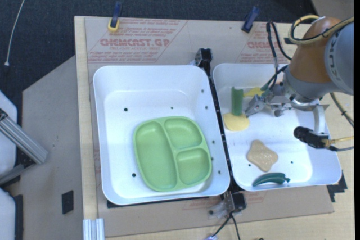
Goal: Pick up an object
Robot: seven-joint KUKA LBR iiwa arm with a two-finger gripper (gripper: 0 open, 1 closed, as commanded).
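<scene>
Camera view, near to far: curved dark-green plastic piece at right bin front; tan lumpy object; pale-green three-compartment tray in left bin; yellow flat piece; upright green block; hand just beside block, holding nothing visible.

bins - glossy white plastic | divided plate - smooth green plastic
</scene>
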